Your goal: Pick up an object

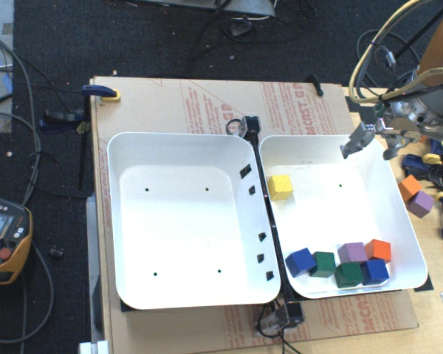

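A yellow block (280, 186) lies alone near the back left of the right bin (317, 153). Along that bin's front wall sit several blocks: a blue one (300, 261), a green one (324, 263), a darker green one (348, 273), a purple one (352, 253), an orange one (379, 250) and another blue one (375, 271). My gripper (371, 146) hovers above the bin's back right corner, well away from every block. It is open, and nothing sits between its fingers (353, 144).
The left bin (125, 153) adjoins the right one, with a black divider strip (262, 205) between them. An orange block (409, 188) and a purple block (420, 203) lie on the bench outside the right bin. Cables loop above the arm at the upper right.
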{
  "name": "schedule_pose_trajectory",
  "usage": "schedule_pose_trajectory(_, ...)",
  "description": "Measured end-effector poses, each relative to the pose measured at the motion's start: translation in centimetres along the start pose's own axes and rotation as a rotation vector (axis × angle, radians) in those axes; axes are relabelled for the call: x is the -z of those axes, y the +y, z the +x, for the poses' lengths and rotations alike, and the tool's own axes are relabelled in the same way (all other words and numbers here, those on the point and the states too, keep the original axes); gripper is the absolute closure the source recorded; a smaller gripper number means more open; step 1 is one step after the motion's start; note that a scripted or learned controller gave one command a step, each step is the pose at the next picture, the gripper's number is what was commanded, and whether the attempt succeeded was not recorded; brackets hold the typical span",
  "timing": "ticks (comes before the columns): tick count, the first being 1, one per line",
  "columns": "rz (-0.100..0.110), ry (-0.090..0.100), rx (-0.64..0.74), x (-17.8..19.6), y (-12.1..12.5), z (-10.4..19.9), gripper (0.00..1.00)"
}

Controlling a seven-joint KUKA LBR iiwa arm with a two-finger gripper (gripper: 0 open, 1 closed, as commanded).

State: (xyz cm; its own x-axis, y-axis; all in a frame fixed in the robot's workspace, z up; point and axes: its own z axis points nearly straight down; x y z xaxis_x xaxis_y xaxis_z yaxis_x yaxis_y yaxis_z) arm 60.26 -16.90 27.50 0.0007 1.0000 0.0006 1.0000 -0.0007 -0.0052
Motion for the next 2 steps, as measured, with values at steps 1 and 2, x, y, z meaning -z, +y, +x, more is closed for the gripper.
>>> schedule_pose_trajectory(1,-0.005,-0.001,0.001,0.3,0.1,0.0,0.00)
schedule_pose_trajectory(2,-0.002,0.000,0.001,-4.1,-0.4,0.2,0.00)
